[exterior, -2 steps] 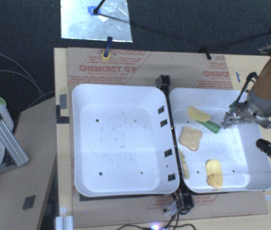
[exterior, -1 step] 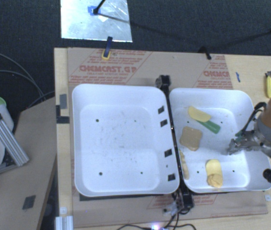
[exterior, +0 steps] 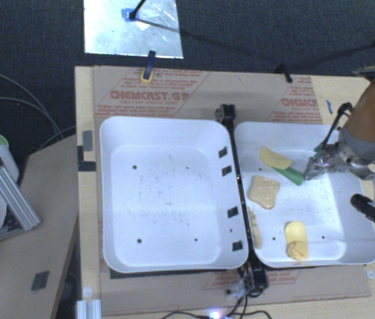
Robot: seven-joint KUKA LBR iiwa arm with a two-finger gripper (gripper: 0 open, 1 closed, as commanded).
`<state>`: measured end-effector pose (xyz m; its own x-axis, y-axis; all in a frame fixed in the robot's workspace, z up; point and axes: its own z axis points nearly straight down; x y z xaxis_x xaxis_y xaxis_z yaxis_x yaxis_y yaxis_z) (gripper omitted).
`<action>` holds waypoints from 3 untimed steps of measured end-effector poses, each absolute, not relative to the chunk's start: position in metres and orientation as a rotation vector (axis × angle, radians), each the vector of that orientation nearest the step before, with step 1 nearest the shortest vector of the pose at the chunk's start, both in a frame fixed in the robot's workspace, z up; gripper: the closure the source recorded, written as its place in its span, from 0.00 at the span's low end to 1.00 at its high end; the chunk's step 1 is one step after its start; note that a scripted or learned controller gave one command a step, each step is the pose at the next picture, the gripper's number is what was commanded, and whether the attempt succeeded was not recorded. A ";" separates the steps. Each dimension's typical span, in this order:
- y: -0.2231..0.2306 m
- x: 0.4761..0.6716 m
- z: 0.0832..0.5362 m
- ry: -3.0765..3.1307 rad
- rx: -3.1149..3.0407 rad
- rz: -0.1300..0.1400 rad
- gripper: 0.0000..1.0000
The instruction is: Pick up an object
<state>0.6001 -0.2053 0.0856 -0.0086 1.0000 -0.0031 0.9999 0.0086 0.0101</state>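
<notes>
Gripper point(exterior: 312, 168) is down inside the right bin point(exterior: 356, 244), its tip right beside the green end of a yellow-and-green piece point(exterior: 281, 163). Honestly can't tell if it's parted or pinched, it's too small and dark from up here. Going from the near edge back: a yellow lumpy object point(exterior: 297, 239) sits closest to the front wall of that bin, then a tan bread-slice-looking thing point(exterior: 264, 191) a bit further in, near the divider side, then the yellow-and-green piece furthest back. Left bin point(exterior: 167, 198) sits snug alongside. Both rest on a cardboard sheet point(exterior: 194, 88), and behind that there's a shiny metal plate point(exterior: 133, 18) on the dark floor.
</notes>
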 end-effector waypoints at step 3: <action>-0.207 0.515 0.125 2.220 2.226 -0.002 1.00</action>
